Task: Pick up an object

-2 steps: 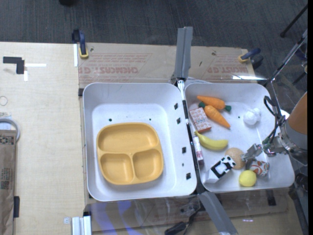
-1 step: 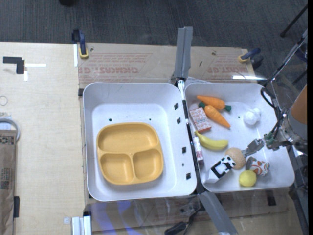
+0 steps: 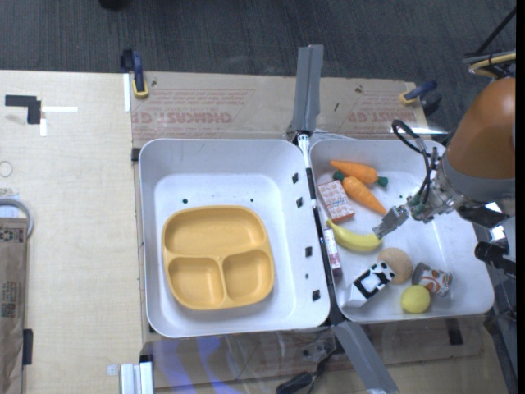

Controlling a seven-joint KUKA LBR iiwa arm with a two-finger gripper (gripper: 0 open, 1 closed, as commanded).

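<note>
The gripper [image 3: 392,220] hangs low in the right bin [image 3: 459,302], just beside the banana [image 3: 354,237] by the bin's left wall; whether its jaws are open I cannot tell. Two carrots [image 3: 358,180] lie toward the far left corner, a lemon [image 3: 415,299] near the front edge. The left bin [image 3: 156,220] holds a yellow tray [image 3: 217,255].

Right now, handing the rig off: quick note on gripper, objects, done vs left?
Gripper: low in the right bin, just right of the banana; nothing visibly between its fingers.
Right bin holds: two carrots, a red-and-white box, the banana, a tan ball, a black-and-white toy, a small can, a yellow ball.
Left bin: yellow divided plate.
Done: arm is in over the objects.
Left: grasp and lift one; the banana looks nearest.
</note>
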